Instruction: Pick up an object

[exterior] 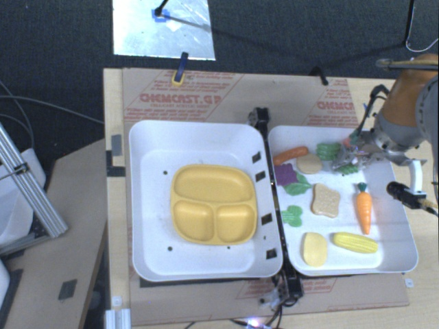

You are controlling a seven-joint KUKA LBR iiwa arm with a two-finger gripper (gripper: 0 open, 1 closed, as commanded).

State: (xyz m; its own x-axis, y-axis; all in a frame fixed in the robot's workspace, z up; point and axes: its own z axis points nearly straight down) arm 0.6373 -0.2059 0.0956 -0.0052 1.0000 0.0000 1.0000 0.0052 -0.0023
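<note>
The arm (410, 108) comes in from the right and bends low over the right bin (405, 252), its hand (348, 160) down at the far side, just above the green leafy piece (328, 149). Whether it is clenched or released I cannot tell. The carrot (363, 211) lies near the hand, long axis running front to back, green top toward the hand. The corn (355, 242) lies crosswise at the near edge.

Claw (346, 159) low — arm (411, 112) bent
</note>
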